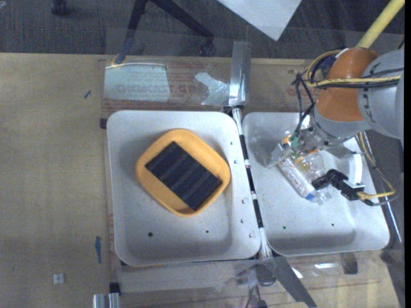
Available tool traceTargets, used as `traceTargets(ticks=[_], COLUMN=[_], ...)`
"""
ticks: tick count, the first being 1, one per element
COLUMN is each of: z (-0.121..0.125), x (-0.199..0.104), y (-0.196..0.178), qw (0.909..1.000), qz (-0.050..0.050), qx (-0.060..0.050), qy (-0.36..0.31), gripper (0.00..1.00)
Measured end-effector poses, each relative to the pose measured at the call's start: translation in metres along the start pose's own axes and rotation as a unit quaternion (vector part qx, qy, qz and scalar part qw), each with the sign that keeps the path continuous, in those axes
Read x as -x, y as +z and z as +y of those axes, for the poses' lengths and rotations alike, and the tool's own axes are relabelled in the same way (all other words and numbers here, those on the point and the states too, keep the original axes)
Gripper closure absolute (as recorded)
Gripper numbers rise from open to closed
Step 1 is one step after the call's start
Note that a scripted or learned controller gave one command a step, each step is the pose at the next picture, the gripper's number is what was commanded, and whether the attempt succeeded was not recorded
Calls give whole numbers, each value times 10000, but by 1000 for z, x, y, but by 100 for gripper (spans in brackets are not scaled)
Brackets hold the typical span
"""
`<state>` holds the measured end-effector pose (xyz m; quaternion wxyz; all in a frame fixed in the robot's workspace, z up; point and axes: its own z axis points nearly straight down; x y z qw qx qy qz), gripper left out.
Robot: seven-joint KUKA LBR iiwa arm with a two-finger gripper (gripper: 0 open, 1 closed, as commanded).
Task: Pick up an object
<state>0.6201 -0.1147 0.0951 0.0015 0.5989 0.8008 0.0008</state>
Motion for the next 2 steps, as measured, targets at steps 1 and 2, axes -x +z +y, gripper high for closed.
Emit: traceTargets(ticks=[1, 2], z=[0, 37], x=[2, -15], y=[-10, -90], qw=[10000, 9954], qz=[-7, -4], qx=[15, 1], qy=[20, -957], gripper=[100, 100])
